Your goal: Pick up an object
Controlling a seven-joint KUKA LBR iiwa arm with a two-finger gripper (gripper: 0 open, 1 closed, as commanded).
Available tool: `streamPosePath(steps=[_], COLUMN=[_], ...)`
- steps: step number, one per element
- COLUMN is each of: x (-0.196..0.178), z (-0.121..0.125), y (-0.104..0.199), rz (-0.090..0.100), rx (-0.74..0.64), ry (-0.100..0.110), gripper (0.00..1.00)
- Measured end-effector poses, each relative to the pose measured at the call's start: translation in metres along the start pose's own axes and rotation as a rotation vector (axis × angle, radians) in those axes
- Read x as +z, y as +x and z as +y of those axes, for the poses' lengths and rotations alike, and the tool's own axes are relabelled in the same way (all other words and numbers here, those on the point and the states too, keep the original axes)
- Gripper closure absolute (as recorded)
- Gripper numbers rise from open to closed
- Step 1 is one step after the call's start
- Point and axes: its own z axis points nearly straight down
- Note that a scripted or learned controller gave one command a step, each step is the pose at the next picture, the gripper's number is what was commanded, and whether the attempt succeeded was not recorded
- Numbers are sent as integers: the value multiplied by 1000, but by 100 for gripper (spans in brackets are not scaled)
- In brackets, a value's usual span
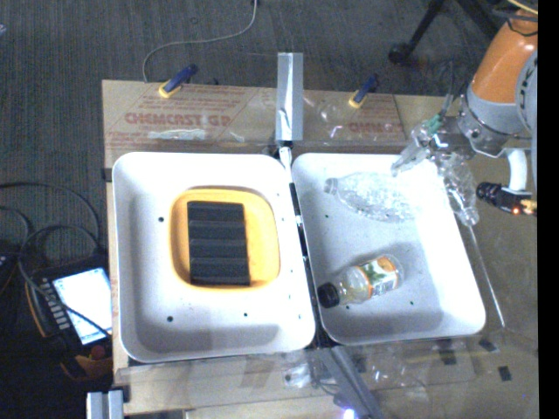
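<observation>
Objects to pick: three candidates lie in the two white bins; none is lifted, as far as the view shows.
Left bin (140, 234): holds a yellow tray-like piece (225, 238) with a dark ribbed block set in its middle, lying flat near the bin's centre.
Right bin (454, 286): holds two items, well apart from each other.
Clear crumpled plastic bottle (371, 195): lies on its side in the far half of the right bin, hard to make out against the white floor.
Juice bottle (367, 282): lies on its side in the near half of the right bin, black cap pointing toward the divider between the bins, orange and green label facing up.
Gripper (441, 160): poised over the far right corner of the right bin, its pale fingers splayed apart with nothing between them; the nearest object is the clear crumpled plastic bottle, just to its left.
Arm (507, 68): grey with an orange band, entering from the right.
Progress: judged early; no grasp made, so descent, closing and lift all remain.
</observation>
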Motion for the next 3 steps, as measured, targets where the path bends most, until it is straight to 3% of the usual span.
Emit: streamPosePath(steps=[1, 2, 3], x=[90, 90, 45], z=[-85, -85, -131], y=[77, 77, 73], rz=[2, 2, 0], rx=[-209, -209, -312], ry=[1, 1, 0], gripper=[0, 0, 0])
